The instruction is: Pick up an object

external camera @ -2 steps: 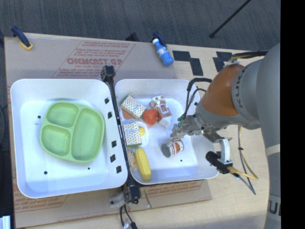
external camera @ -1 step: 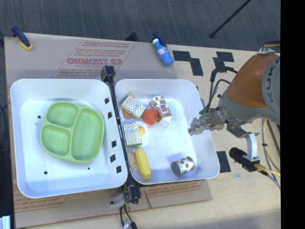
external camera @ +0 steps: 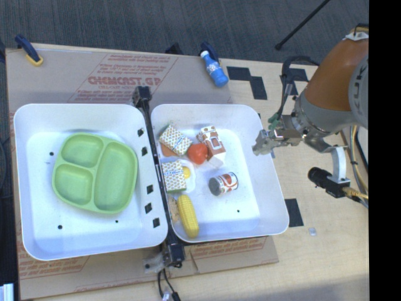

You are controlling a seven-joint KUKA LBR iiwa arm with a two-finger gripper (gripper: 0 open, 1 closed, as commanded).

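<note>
The gripper [external camera: 266, 142] hovered at the right bin's [external camera: 250, 221] three o'clock rim; whether it was open I could not tell. The small can [external camera: 223, 183] lay near the bin's centre (probably light, rigid, slippery), best pinched across its sides.

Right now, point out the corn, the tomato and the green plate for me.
corn [external camera: 187, 216]: camera view, middle of the yellow cob.
tomato [external camera: 197, 153]: camera view, centre of the red top.
green plate [external camera: 95, 172]: camera view, ridge between its compartments.
</note>
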